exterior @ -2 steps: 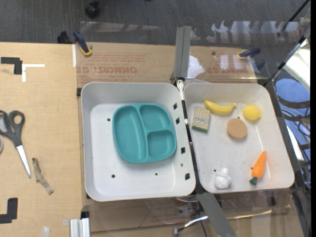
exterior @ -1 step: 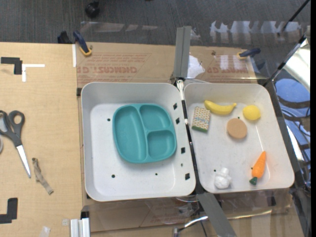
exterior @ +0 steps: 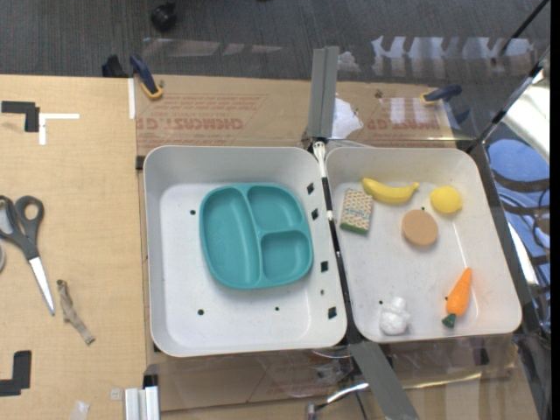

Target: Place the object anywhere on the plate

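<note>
On the bench, the left bin holds a teal divided plate, with a banana, lemon, tan disc, carrot, speckled packet and white lump lying in the right bin, and the claw's grip cannot be told.

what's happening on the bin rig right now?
Nothing is being handled at this moment. The teal divided plate sits in the left bin with nothing on it. The candidates all lie in the right bin: a banana, a lemon, a patterned box, a round tan disc, a carrot and a small white object. So the placing step is not yet done. Scissors lie on the bench to the left.
</note>
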You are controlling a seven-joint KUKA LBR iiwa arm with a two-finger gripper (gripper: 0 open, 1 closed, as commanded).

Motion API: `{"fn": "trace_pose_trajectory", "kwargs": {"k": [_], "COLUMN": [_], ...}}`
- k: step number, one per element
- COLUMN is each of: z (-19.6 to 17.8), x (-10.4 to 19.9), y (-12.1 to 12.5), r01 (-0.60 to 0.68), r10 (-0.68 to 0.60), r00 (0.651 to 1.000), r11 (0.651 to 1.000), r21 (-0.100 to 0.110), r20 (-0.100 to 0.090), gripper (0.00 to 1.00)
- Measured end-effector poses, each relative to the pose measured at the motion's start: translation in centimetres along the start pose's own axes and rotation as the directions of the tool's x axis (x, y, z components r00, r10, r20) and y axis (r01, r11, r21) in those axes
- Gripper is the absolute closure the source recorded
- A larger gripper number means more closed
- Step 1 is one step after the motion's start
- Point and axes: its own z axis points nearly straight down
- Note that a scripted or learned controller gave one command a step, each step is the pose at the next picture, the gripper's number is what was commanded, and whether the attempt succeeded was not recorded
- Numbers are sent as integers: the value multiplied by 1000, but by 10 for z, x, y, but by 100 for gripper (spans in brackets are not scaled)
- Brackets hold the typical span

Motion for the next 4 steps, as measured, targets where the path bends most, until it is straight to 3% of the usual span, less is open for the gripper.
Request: {"fn": "trace_pose_trajectory", "kwargs": {"k": [1,2,3,4], "z": [0,23,23,2], "x": [0,0,-8,-5], "y": [0,1,15,9], "r01": [576,878,1000,939], "r10": [-576,-878,-1000,-939], "r00": [818,478,14,-343], "r11": [818,478,14,-343], "r21": [0,-6,-4,2], "r20": [2,4,8,4], "gripper": [100,100,100,100]}}
